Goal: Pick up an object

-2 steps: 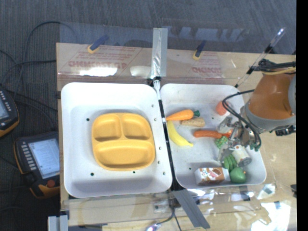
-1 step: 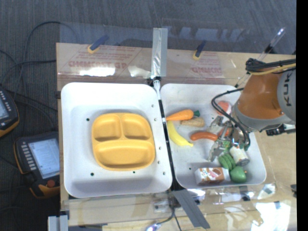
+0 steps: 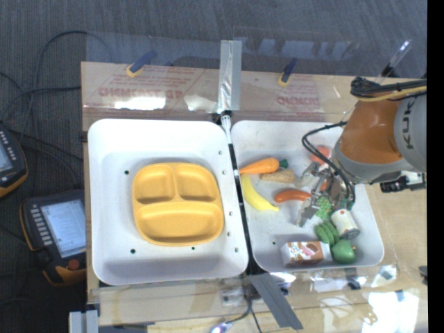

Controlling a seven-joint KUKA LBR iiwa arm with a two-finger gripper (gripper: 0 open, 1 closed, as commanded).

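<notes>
The gripper (image 3: 313,203) hangs low in the right bin (image 3: 374,248), at centre right of the frame, just beside a red sausage (image 3: 291,195); its grip cannot be made out. A carrot (image 3: 259,166) and banana (image 3: 255,196) lie left. A yellow tray (image 3: 178,202) fills the left bin (image 3: 111,255).

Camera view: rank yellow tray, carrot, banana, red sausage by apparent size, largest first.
1. yellow tray, by far the largest, in the left bin.
2. and 3. carrot and banana look about alike in the right bin; no ranking between them.
4. red sausage, slightly smaller, though its right end runs under the gripper.
</notes>
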